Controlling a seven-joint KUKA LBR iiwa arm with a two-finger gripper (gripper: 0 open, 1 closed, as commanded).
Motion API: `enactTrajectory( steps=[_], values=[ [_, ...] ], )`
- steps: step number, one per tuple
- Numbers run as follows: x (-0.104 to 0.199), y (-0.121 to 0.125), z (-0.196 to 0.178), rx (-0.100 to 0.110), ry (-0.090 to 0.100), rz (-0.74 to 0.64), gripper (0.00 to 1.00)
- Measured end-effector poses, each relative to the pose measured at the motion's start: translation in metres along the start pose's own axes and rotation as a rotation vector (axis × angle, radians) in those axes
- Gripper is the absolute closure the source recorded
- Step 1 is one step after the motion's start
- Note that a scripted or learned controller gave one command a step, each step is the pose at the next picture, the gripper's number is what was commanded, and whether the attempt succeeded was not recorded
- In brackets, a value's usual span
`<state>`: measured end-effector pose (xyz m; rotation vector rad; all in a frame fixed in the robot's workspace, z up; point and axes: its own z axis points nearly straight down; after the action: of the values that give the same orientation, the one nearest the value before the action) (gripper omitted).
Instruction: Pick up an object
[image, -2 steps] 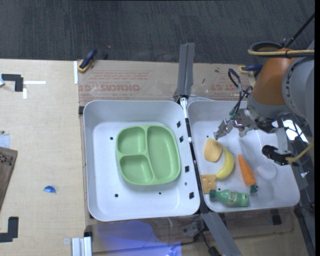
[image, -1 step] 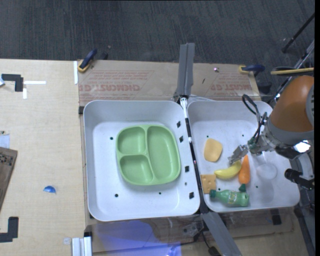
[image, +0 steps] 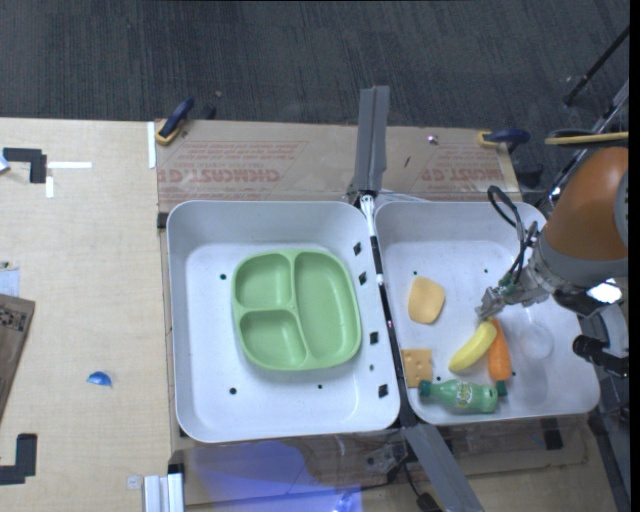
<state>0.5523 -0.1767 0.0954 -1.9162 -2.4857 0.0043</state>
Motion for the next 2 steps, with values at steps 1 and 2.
enactTrajectory(
  steps=[1, 2],
  values=[
    [0.000, 0.000, 0.000, 0.000, 0.000, -0.001, 0.00],
    [0.040, -0.031, 0.007, -0.001, 0.001, 0.100, 0.00]
  ],
)
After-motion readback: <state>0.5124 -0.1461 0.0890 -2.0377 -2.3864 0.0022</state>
